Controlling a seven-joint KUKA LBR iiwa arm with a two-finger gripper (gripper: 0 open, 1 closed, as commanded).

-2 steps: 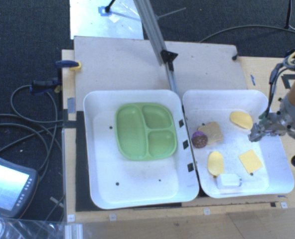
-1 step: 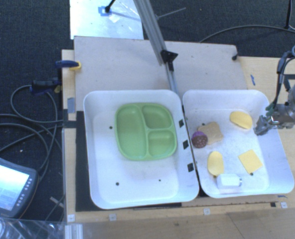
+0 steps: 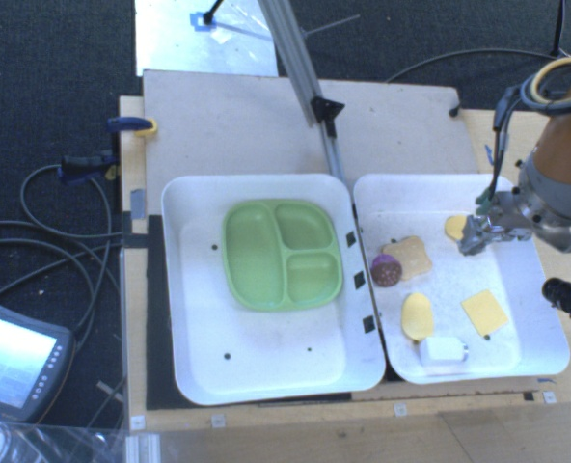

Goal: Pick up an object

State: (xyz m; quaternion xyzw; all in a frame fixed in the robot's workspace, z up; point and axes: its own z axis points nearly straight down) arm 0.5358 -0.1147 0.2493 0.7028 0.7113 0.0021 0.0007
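The right bin holds a tan toast slice, a dark purple round piece, a yellow oval piece, a yellow cheese square, a small white block and a small yellow piece. My gripper hangs over the right bin's upper right part, just right of the small yellow piece. Nothing shows between its tips.
A green divided plate lies in the left bin. A slanted metal pole crosses the back of the bench. Cables and a teach pendant lie on the floor at the left.
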